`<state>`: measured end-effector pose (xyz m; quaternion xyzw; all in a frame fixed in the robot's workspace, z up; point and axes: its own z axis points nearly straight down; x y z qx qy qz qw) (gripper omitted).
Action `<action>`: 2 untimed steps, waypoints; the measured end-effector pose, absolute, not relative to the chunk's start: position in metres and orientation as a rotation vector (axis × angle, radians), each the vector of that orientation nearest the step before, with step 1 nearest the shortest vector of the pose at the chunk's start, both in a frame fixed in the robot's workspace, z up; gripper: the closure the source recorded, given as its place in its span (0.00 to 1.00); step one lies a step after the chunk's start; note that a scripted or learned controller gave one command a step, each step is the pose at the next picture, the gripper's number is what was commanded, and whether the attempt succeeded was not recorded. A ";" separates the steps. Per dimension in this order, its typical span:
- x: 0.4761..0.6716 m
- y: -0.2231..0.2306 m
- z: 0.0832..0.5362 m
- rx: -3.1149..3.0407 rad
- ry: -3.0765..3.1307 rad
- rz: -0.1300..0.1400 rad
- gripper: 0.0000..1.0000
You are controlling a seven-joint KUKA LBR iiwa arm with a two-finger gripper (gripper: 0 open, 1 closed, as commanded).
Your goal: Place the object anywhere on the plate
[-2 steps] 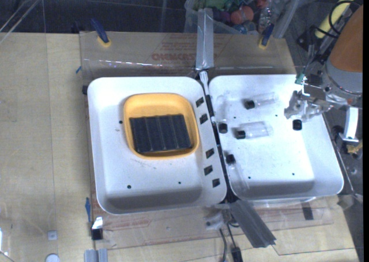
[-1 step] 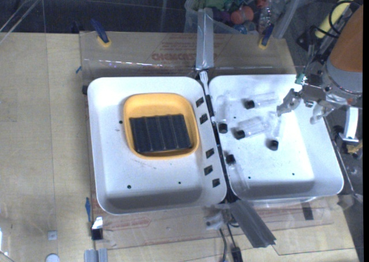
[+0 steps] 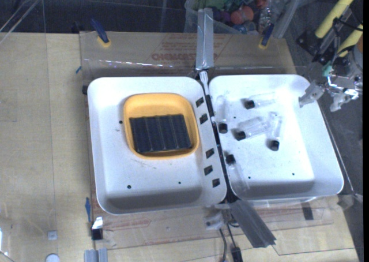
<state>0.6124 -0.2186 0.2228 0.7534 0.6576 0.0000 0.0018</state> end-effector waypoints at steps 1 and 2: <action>0.609 -0.219 0.272 2.141 2.291 0.002 0.00; 0.562 -0.223 0.324 2.167 2.268 0.002 0.00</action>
